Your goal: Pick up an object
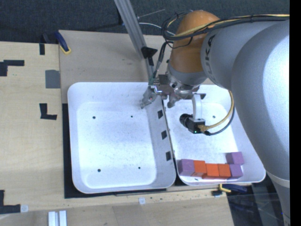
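Two white bins sit side by side on the bench. The left bin (pixel 113 140) has only small dark dots on its floor. The right bin (pixel 221 126) has blocks in its near corner. I can see purple blocks (pixel 187 166) and orange blocks (pixel 211 170), all packed in a row and touching each other. One more purple one (pixel 235 158) sits on top at the right end. They lie against the near wall, maybe because they slid or were dropped there.

The arm (pixel 254 79) is big and grey, with an orange part (pixel 190 36) near the wrist. It reaches in from the right. The gripper (pixel 157 95) hangs over the wall between the two bins, at the far side. It is well apart from the blocks. I see nothing in it. I cannot tell if it is open or closed, because the wrist hides a lot of it.

A black cable part (pixel 193 123) dangles under the wrist, above the right bin.

I think no block is picked up yet. To get one, the arm would need to move toward the near corner. The tight row could make grabbing just one block hard.
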Controlling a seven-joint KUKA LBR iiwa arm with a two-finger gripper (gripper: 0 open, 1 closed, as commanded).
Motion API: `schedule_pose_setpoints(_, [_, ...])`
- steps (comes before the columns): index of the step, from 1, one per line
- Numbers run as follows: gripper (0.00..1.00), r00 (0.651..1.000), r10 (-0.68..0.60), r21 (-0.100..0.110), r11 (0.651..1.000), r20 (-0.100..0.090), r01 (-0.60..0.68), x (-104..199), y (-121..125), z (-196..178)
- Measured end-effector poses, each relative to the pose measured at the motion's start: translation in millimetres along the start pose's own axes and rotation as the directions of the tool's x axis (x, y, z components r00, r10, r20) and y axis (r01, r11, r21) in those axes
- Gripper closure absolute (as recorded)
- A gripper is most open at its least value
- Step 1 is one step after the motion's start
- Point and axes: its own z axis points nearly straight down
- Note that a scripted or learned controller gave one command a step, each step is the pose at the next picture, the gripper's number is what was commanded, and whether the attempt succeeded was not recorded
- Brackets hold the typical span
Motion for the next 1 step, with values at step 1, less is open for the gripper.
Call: schedule_pose_setpoints(1, [0.0,1.0,0.006,-0.003,1.0,0.002,-0.006,-5.4,1.8,0.1])
